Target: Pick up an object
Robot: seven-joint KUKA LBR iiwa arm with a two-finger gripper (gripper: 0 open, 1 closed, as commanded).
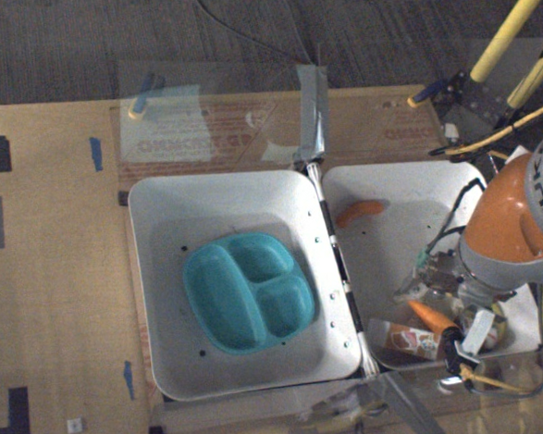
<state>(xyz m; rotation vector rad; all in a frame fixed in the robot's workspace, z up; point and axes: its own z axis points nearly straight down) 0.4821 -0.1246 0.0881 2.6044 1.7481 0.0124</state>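
The arm reaches in over the right bin (344, 192), its orange band and grey wrist hanging above that bin's near right part, and the gripper (433, 279) sits low among a small cluster of things there; whether it is spread wide, drawn narrow or closed around anything cannot be told, since the wrist body and cables cover it. Just below the tool and touching its outline lies an orange carrot-like piece (433, 317), its long axis running on a slant from upper left to lower right, so the tool would have to close across that slant, not along it. Directly under that piece, toward the bin's front edge, lies a flat packet with a red and white label (412, 342), long axis roughly left to right. Well apart from the tool, up and to its left near the bin's far wall, a second orange piece (360, 212) lies almost level, left to right. Far to the tool's left, across the divider, the left bin (160, 210) holds a teal divided plate (249, 292). In my judgement the carrot-like piece just beneath the tool is the likeliest target, and nothing can be called grasped yet.
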